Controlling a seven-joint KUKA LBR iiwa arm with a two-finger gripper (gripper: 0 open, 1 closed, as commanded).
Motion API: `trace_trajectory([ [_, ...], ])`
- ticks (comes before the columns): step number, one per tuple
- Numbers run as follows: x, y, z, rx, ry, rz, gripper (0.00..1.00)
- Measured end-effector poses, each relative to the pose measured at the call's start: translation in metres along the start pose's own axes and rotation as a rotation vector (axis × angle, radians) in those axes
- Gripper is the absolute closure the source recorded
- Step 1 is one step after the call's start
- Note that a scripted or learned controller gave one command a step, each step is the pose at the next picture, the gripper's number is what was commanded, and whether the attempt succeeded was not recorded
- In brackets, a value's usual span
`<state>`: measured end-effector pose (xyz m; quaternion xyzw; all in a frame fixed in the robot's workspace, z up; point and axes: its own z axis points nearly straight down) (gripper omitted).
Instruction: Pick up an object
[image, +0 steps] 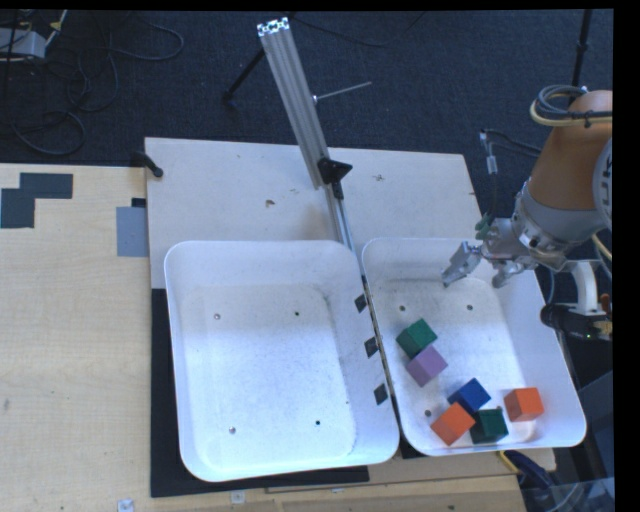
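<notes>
Hovering with fingers apart, the end effector (480, 268) sits well above the green cube (416, 336).

**Gripper over the far end of the right bin**

The gripper (478, 267) hangs over the right bin (560, 385), fingers spread with nothing between them. Nearer the camera lie a green cube (416, 336), purple cube (427, 365), blue cube (470, 394) and two orange cubes (452, 424).

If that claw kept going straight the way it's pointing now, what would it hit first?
Probably the bare floor of the right bin. The gripper points down over the bin's far end, and the blocks, like the green block, lie nearer the camera. Depth is hard to judge.
</notes>
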<state>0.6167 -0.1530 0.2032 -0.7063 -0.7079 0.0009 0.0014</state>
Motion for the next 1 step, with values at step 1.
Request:
trace_trajectory([
  [1, -0.0189, 0.0483, -0.0348, -0.008, -0.003, -0.001, 0.0],
])
